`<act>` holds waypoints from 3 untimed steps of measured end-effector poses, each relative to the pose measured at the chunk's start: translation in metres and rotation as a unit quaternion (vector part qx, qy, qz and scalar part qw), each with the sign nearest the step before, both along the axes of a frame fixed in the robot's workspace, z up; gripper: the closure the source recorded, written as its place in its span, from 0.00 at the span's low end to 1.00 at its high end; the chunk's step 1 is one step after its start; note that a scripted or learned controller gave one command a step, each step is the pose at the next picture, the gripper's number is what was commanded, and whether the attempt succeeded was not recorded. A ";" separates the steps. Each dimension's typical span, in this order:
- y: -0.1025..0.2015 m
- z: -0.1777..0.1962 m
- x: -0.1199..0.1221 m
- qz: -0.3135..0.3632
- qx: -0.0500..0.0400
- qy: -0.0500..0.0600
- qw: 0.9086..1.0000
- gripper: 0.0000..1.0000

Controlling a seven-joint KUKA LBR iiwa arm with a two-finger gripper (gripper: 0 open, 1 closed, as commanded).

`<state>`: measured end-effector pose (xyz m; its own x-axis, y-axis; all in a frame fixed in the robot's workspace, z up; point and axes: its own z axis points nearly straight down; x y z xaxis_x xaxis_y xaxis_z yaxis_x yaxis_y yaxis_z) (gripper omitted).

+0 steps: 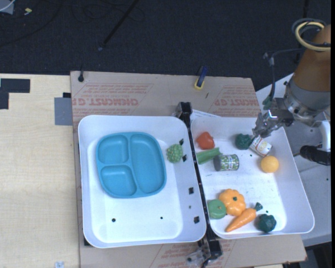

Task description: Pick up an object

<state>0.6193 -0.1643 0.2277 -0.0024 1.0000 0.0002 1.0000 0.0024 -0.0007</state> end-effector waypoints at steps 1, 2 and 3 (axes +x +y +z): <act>0.049 -0.010 0.003 0.001 0.001 0.001 1.000 1.00; 0.106 0.000 -0.009 0.001 0.001 0.001 1.000 1.00; 0.158 -0.010 -0.008 0.001 0.001 0.002 1.000 1.00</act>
